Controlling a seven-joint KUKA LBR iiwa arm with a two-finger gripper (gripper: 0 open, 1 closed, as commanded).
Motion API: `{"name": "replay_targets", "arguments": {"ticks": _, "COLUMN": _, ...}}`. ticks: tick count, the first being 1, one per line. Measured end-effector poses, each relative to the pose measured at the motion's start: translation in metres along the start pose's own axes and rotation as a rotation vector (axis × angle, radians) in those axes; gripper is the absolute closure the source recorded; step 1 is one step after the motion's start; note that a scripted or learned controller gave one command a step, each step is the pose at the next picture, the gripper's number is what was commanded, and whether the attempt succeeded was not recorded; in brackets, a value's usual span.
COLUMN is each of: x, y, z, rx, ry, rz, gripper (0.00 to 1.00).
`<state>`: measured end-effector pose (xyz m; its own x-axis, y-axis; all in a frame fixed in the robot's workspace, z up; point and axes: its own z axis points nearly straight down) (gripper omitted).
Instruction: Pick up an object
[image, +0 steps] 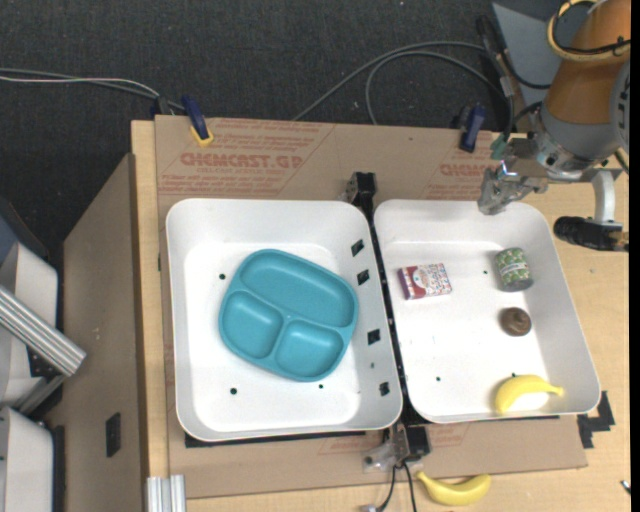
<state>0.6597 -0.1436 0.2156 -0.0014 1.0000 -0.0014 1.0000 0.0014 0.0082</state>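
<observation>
Hand (497, 196) – item one: it hangs over the far rim of the right bin (470, 395), at the end of the arm (580, 90) reaching in from the right. I cannot tell from up here how its fingers stand, and I see nothing held in them.

Right bin, contents, nearest the hand first:
- green can (513, 268) – just below the hand and slightly to its right in my view, the closest piece; squat, no clear long axis.
- red carton (425, 281) – lying flat, below and to the left of the hand, its long side running roughly across the bin.
- brown ball (516, 321) – beyond the can, on the same line down the view.
- banana (526, 393) – at the near rim, farthest from the hand, its curve running left to right.

All four lie well apart, none touching.

Left bin (195, 300), contents: one teal tray (288, 313) with three compartments, tilted on the diagonal.

Off the bins: a second banana (455, 488) at the near edge of the table (160, 170).

My judgement – the can is the natural target: a short move toward the near side, then straight down.
</observation>
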Motion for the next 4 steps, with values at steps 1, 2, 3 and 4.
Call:
{"name": "replay_targets", "arguments": {"ticks": 1, "x": 0.05, "y": -0.013, "z": 0.007, "rx": 0.011, "ry": 0.003, "rz": -0.002, "gripper": 1.0}}
{"name": "replay_targets", "arguments": {"ticks": 2, "x": 0.105, "y": -0.021, "z": 0.007, "rx": 0.011, "ry": 0.004, "rz": -0.005, "gripper": 1.0}}
{"name": "replay_targets", "arguments": {"ticks": 3, "x": 0.163, "y": -0.037, "z": 0.011, "rx": 0.012, "ry": 0.005, "rz": -0.005, "gripper": 1.0}}
{"name": "replay_targets", "arguments": {"ticks": 4, "x": 0.201, "y": -0.059, "z": 0.003, "rx": 0.012, "ry": 0.004, "rz": -0.003, "gripper": 1.0}}
